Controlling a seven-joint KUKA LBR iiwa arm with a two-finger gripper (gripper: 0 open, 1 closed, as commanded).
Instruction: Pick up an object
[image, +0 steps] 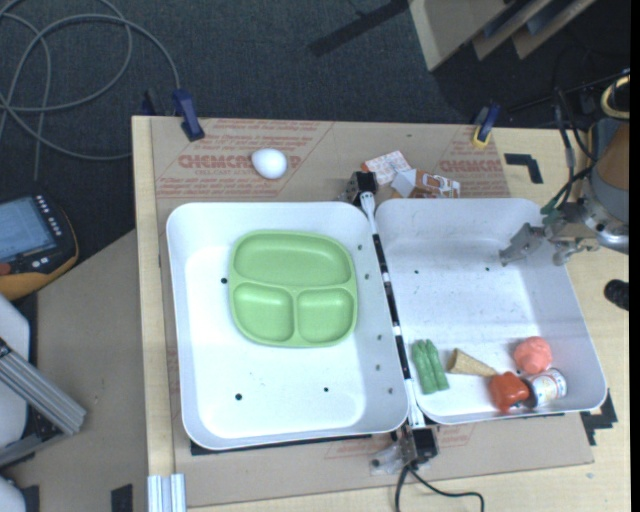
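1. Right bin (470, 290): the landmark.
2. Green tray (293, 288): in the bin left of it.
3. Gripper (538, 243): over its upper right part, fingers spread, holding nothing.
4. Pink ball (533, 352), red object (508, 391), cone (468, 363), green pod (431, 366): along its near edge.

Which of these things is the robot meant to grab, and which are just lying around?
For the job:
gripper
green piece
cone
pink ball
red item
small can

Lying about:
green tray
white egg
wrappers
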